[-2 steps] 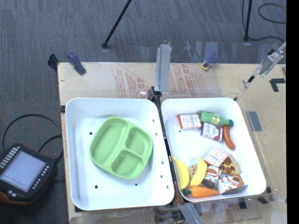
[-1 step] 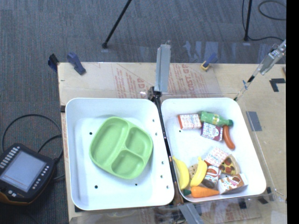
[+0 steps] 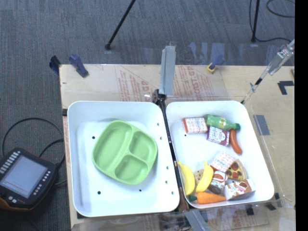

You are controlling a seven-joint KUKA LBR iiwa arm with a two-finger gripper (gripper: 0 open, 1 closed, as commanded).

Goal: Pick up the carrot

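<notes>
The carrot (image 3: 208,198) is orange with a green stub at its left end. It lies flat along the front wall of the right bin (image 3: 255,129), just below two bananas (image 3: 196,177) and left of a small white carton (image 3: 237,189).
The right bin also holds a red and white carton (image 3: 195,125), a green bottle (image 3: 222,122), a sausage (image 3: 235,141), a pizza slice (image 3: 236,170) and more small boxes. A green divided plate (image 3: 125,151) lies in the left bin (image 3: 77,129). A pendant (image 3: 23,178) sits on the floor at left.
</notes>
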